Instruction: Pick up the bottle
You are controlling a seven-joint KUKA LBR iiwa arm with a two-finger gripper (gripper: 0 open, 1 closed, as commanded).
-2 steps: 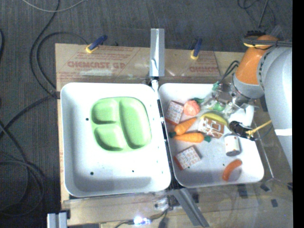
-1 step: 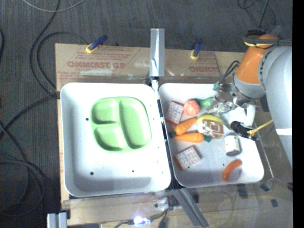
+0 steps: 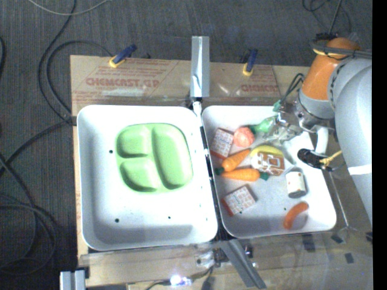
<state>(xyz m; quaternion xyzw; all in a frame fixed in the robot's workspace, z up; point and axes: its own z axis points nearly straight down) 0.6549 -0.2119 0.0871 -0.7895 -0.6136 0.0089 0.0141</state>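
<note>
The bottle (image 3: 264, 126) is small and green. It lies near the back of the right bin (image 3: 317, 219), just right of a pink-red round fruit (image 3: 243, 136). My gripper (image 3: 283, 124) is low over the bin's back right part, right up against the bottle's right end. The grey arm with its orange band (image 3: 320, 77) comes in from the right above it. The view does not show whether the bottle sits between the gripper's tips.
The right bin also holds two carrots (image 3: 240, 174), two checkered packets (image 3: 222, 141), a yellow-and-brown item (image 3: 269, 160), a white block (image 3: 295, 183) and an orange sausage (image 3: 295, 215). A green divided tray (image 3: 154, 157) lies in the left bin (image 3: 97, 216).
</note>
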